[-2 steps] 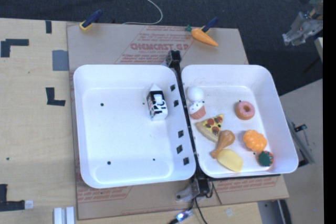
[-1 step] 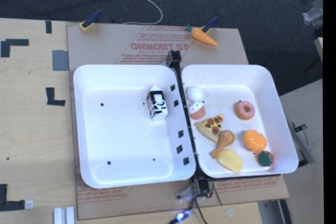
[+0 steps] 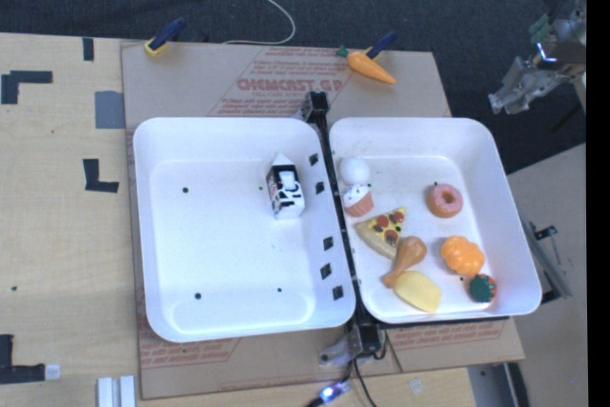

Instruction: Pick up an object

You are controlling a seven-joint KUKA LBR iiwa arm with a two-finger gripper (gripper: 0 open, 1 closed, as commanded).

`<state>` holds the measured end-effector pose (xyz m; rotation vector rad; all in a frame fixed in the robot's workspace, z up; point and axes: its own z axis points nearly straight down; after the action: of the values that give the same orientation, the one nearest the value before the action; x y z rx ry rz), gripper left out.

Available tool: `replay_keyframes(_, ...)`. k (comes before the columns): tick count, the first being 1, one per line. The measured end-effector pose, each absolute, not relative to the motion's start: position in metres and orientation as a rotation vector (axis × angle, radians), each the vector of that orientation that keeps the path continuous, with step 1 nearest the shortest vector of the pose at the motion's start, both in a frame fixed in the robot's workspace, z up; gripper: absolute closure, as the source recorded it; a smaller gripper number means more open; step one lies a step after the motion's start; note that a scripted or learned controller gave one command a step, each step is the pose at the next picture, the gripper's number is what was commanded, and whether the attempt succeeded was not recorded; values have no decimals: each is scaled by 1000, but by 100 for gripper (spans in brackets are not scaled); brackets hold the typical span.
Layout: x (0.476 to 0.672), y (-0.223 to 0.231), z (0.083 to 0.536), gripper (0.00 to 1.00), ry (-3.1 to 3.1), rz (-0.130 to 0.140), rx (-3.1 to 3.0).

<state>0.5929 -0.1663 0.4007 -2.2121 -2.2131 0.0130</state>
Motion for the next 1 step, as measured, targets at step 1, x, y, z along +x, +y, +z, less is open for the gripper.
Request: replay_keyframes(1,651,-153,519,100,-2236,-10,-2225)
